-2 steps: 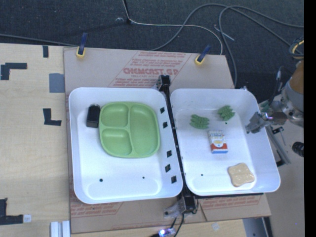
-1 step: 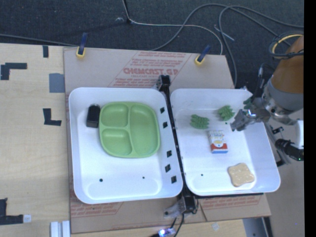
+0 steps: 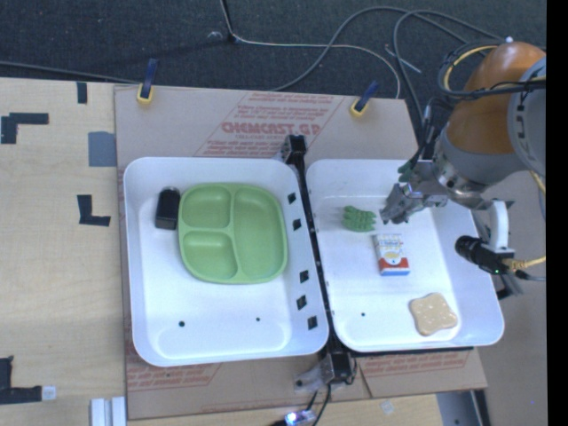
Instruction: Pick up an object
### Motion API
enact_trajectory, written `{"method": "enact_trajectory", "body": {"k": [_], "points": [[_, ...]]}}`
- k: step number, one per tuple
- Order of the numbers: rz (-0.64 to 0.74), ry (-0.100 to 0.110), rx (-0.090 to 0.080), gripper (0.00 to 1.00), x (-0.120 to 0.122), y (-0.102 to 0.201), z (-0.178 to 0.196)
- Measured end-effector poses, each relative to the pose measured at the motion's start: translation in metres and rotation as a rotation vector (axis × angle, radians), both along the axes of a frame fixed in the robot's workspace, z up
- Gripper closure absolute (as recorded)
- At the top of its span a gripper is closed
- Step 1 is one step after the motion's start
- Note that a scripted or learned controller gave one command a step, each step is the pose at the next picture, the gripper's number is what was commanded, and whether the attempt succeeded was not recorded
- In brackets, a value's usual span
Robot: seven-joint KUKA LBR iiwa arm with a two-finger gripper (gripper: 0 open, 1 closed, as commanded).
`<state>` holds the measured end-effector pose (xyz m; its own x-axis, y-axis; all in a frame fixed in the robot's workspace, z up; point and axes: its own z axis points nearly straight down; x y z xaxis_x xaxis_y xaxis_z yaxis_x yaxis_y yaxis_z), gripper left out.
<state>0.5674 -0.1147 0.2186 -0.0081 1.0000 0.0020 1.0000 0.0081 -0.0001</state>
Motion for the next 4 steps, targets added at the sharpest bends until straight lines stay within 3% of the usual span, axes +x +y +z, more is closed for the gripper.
{"method": "enact_trajectory", "body": {"k": [2, 3, 4], "points": [[-0.001, 0.001, -0.001, 1.00, 0.030, 0.101, -0.005], [-0.001, 0.001, 0.000, 1.00, 0.035, 0.156, 0.007], [-0.002, 0.002, -0.002, 1.00, 0.039, 0.208, -0.004]]}}
